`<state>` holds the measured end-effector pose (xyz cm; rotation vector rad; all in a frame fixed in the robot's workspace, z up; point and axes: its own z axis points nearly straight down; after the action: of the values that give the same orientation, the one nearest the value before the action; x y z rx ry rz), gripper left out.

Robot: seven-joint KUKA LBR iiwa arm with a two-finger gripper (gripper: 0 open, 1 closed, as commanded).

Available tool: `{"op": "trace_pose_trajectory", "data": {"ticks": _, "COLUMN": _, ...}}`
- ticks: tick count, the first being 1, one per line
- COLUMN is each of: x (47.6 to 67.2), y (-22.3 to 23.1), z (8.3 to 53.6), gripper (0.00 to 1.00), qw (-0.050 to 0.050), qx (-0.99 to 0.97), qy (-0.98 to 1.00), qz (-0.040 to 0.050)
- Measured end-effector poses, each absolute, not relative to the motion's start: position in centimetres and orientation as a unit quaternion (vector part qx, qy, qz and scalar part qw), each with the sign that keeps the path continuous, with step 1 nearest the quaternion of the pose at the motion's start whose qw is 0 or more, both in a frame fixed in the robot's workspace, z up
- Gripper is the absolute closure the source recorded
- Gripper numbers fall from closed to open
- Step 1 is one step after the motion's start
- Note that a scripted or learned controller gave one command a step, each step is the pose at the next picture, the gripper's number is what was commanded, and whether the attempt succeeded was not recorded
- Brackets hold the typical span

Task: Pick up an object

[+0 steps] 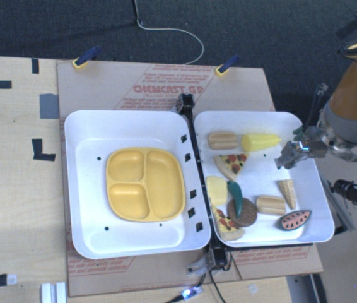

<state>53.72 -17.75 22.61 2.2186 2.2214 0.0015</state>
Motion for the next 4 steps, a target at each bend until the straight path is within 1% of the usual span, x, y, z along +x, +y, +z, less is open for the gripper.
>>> {"op": "trace_pose_trajectory", "data": {"ticks": 1, "x": 53.3, "y": -12.6, "z": 21.5, "gripper": 1.00, "qw": -0.001, "qx": 0.706, "qy": 0.709, "qz": -0.0006}}
{"op": "trace_pose_trajectory", "data": {"ticks": 2, "x": 52.7, "y": -6.4, "z": 22.3, "gripper": 1.00, "qw": -0.002, "qx": 0.704, "qy": 0.710, "qz": 0.0001}}
{"op": "trace_pose_trajectory", "data": {"ticks": 3, "x": 53.0, "y": -1.3, "z": 21.5, "gripper": 1.00, "qw": -0.002, "qx": 0.705, "qy": 0.709, "qz": -0.0007}}
{"op": "trace_pose_trajectory", "data": {"ticks": 4, "x": 51.7, "y": 4.9, "z": 22.0, "gripper": 1.00, "qw": -0.002, "qx": 0.704, "qy": 0.710, "qz": -0.0006}}
